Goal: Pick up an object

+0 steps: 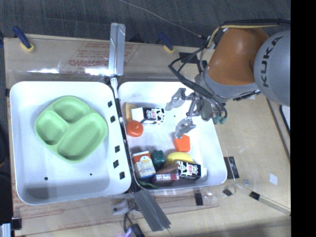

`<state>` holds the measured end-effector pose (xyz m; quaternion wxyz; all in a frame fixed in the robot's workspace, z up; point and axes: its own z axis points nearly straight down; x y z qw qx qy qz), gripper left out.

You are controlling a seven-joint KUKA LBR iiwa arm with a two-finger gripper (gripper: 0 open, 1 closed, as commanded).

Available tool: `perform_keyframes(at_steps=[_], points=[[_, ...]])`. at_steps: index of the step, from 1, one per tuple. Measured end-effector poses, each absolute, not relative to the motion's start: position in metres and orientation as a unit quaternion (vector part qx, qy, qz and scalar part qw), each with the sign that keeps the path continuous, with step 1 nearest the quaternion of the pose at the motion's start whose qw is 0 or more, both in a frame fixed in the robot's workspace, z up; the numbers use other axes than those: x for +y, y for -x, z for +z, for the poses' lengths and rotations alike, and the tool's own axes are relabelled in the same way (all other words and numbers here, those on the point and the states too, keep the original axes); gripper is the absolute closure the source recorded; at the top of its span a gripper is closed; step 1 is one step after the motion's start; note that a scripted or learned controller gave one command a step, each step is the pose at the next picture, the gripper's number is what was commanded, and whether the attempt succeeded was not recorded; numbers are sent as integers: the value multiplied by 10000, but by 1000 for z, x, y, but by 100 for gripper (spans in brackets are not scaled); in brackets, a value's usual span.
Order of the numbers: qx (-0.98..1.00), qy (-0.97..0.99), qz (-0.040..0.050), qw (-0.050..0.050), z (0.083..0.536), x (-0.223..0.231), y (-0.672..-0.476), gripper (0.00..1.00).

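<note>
- The jaws (179,113) are spread apart with nothing between them, one finger (176,98) up near the back of the right bin, the other (183,128) lower down.
- The lower finger is seen just above a small orange block (182,143), maybe touching its top edge, hard to call from this angle.
- To the left of the jaws, a white carton with cow spots (148,115) is laid flat, and an orange round thing (134,128) is parked just below it by the divider.
- Along the front of the right bin (210,174) a pile is found: a printed little box (143,165), a dark green item (158,157), a yellow banana-ish piece (178,157), a second cow-spotted carton (189,170) and a dark bar (165,177), all packed touching each other.
- The left bin (29,181) is taken up by a green divided plate (71,127), sitting flat.
- The arm (242,58), with its orange band, is reached in from the right over the bench (247,157).
- Blue clamps (23,37) are clipped along the bench's back edge.
</note>
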<state>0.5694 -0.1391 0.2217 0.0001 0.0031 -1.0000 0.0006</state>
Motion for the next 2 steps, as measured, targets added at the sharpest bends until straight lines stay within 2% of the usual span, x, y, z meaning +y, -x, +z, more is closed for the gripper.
perform_keyframes(at_steps=[1,2], points=[[-9994,-360,-2,-5,92,-135,-577,0],[-9994,359,5,-24,94,-208,-595,0]])
